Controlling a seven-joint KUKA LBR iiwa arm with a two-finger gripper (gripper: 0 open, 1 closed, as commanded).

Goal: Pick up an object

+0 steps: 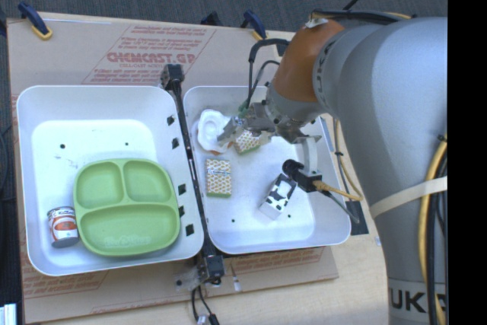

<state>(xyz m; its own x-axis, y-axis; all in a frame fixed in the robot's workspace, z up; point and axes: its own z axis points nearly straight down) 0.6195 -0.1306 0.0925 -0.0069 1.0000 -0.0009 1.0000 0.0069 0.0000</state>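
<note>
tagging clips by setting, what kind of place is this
Most likely a robot lab's grasping test bench: a grey arm reaches over two white bins clamped to a cardboard-covered bench, with assorted props such as a green divided plate and a small can.

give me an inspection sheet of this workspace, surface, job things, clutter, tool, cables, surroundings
Surface: cardboard sheet bearing left bin and right bin.
Job's things: right bin holds white cup, patterned block, black-and-white box; left bin holds green divided plate, small can.
Clutter: nothing seen.
Tool: tool low in right bin, by a patterned object; grip unclear.
Cables: black cables at wrist; yellow cable along arm.
Surroundings: blue clamps, grey floor.
</note>
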